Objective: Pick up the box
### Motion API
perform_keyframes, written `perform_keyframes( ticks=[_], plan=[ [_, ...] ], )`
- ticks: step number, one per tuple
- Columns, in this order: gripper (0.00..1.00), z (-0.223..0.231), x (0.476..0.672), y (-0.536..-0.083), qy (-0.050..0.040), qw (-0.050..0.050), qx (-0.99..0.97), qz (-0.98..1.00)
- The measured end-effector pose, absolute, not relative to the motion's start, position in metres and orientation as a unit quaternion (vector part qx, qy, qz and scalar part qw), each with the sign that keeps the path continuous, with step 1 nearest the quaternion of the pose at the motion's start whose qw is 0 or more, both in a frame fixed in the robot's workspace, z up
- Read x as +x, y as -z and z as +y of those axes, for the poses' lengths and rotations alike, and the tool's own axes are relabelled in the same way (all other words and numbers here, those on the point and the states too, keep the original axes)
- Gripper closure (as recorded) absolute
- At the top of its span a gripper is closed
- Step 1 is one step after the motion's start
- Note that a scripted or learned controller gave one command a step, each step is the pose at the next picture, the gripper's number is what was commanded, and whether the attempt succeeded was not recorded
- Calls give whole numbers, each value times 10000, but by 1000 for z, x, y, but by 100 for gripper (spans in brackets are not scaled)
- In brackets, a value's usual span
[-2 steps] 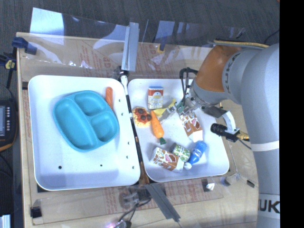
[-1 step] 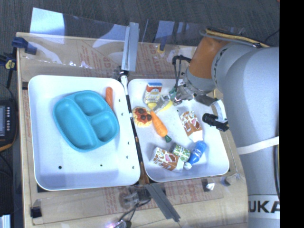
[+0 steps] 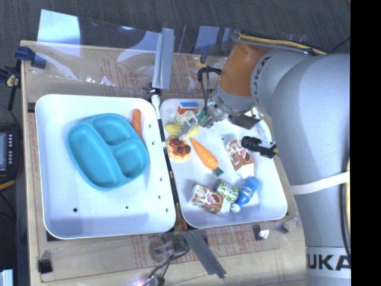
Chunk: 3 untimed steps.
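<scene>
A small white box (image 3: 187, 108) with an orange and blue face lies at the far left corner of the right bin (image 3: 271, 210). My gripper (image 3: 199, 120) hangs low over that corner, just to the right of the box and in front of it, close to its edge. A small pale item sits right at the gripper's tip, and I cannot make out whether it is held. Two more carton-like boxes lie in the same bin: a brown-and-white one (image 3: 239, 155) at the right and a red-patterned one (image 3: 208, 199) near the front.
The right bin also holds a yellow piece (image 3: 173, 128), a round pizza-like toy (image 3: 179, 148), a carrot (image 3: 205, 154), a green can (image 3: 227, 191) and a blue bottle (image 3: 248, 191). The left bin (image 3: 59, 216) bears a blue divided plate (image 3: 108, 149) and an orange stick (image 3: 137, 122).
</scene>
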<state>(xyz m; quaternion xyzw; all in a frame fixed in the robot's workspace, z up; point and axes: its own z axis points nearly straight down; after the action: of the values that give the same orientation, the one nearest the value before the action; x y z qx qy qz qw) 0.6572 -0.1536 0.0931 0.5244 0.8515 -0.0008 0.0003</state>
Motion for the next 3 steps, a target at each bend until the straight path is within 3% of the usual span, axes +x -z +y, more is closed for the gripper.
perform_keyframes(
  ticks=[1, 2, 3],
  plan=[
    [0, -176, 658, -129, 0, 7, 4891, 8722],
    [0, -150, 657, -93, 5, 6, 5409, 8411],
    [0, -191, 657, -116, 1, 6, 5067, 8621]
  ],
)
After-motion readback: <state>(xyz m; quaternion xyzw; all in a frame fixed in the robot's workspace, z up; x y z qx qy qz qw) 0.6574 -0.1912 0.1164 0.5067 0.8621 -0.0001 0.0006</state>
